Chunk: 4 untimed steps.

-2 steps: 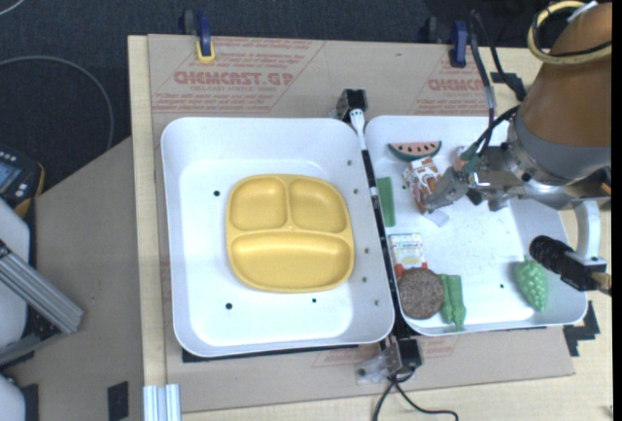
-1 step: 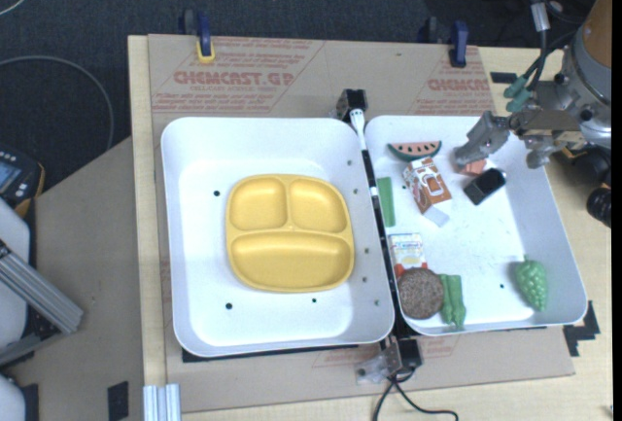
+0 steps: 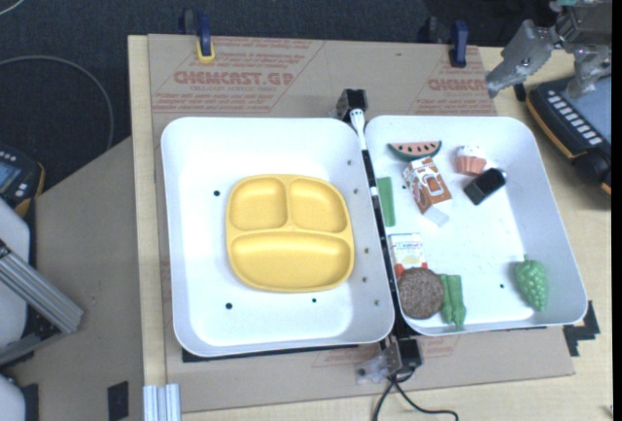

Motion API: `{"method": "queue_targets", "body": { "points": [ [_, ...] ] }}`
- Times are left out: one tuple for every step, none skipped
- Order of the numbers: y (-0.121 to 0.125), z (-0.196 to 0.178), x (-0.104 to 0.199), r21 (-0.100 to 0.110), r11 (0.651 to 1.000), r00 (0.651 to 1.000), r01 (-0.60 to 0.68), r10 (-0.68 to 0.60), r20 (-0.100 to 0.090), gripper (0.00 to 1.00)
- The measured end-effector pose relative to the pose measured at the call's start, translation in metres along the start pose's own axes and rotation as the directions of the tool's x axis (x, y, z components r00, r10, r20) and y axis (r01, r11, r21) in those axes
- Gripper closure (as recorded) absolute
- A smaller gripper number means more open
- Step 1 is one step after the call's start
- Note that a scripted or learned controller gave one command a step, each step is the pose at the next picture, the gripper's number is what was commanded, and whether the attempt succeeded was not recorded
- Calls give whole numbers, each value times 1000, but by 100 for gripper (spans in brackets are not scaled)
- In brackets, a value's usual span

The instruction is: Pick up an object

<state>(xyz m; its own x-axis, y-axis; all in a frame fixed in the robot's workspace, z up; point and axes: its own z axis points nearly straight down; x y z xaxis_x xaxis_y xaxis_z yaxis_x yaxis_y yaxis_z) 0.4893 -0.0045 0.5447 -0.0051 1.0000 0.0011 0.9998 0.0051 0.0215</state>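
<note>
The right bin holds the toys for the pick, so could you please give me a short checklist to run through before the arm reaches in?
1. Toys lie in the right bin: ok.
2. Grapes lie apart from other toys: ok.
3. Black block free of its neighbours: cannot tell, it is close to the small cake.
4. Hand above and outside the bin: ok.
5. Yellow plate sits in the left bin, out of the way: ok.
</note>
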Motion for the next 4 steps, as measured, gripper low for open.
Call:
{"method": "queue_targets", "body": {
  "points": [
    [-15,160,62,39,999,1000,1,-1,2,0],
    [-12,141,59,17,1000,1000,-3,3,1,100],
    [-11,93,66,15,1000,1000,-3,3,0,100],
    [-11,63,55,16,1000,1000,-7,7,1,100]
  ]
}}
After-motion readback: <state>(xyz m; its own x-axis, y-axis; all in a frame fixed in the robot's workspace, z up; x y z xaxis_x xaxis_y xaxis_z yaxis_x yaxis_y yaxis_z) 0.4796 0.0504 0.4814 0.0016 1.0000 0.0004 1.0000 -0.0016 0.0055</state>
